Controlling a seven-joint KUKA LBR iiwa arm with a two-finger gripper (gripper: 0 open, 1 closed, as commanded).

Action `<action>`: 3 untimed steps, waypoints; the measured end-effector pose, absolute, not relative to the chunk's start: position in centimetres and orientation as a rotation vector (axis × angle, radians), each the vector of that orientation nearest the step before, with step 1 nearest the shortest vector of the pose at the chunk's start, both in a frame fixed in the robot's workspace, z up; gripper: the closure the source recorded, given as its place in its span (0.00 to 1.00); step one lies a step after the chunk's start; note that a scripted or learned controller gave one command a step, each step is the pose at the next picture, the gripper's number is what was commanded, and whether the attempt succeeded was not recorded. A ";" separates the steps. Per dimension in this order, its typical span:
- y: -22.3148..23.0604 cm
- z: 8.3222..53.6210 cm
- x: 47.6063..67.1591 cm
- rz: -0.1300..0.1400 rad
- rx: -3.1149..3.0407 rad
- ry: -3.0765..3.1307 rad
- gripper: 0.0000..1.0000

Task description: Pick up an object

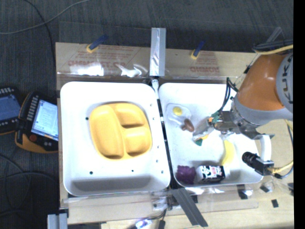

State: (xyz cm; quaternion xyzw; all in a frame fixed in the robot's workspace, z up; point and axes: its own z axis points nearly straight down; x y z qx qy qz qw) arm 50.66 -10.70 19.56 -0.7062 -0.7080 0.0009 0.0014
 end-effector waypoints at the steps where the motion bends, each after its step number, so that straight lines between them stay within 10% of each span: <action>1: -13.8 9.1 56.5 -0.011 -2.111 -2.343 0.00; 2: -13.7 10.0 56.5 -0.014 -2.110 -2.341 1.00; 3: -10.3 22.4 62.5 0.007 -2.354 -2.082 1.00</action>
